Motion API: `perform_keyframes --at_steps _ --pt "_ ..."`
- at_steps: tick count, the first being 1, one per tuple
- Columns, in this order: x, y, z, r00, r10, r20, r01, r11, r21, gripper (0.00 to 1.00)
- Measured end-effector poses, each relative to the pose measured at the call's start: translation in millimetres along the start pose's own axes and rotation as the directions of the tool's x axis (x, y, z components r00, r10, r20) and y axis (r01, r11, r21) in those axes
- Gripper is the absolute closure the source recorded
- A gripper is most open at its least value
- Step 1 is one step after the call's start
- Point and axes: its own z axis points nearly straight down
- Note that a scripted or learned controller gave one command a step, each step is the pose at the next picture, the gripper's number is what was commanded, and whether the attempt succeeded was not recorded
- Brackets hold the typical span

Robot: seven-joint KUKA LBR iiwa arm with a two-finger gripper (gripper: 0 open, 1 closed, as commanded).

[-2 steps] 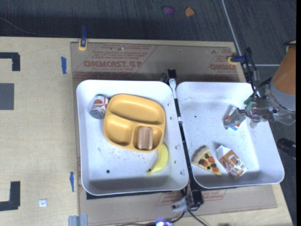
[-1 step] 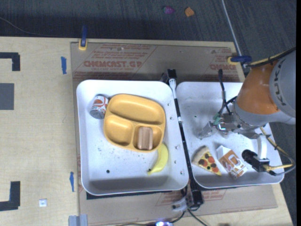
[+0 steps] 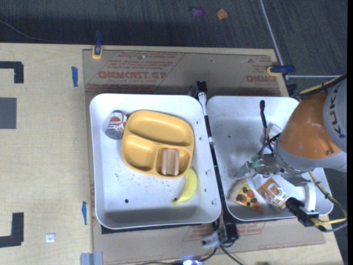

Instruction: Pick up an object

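My arm (image 3: 314, 134) leans into the right bin (image 3: 231, 115), gripper (image 3: 263, 167) low above a snack packet (image 3: 272, 192); I cannot tell its jaw state.

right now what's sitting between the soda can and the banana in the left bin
In the camera view, the yellow divided tray lies between the soda can and the banana, with a brown block in its lower right compartment.

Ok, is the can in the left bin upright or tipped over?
Tipped. The can lies on its side in the left bin's far-left corner, against the yellow tray, its silver end facing the corner.
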Motion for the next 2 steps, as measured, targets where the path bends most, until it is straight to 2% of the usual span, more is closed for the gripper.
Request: perform_keyframes --at_steps 1,2 --pt "-5.1 1.8 -11.3 1.0 0.005 0.011 -0.005 1.0 -0.009 1.0" --pt "-5.0 1.7 -11.3 1.0 0.005 0.011 -0.005 1.0 -0.009 0.0"
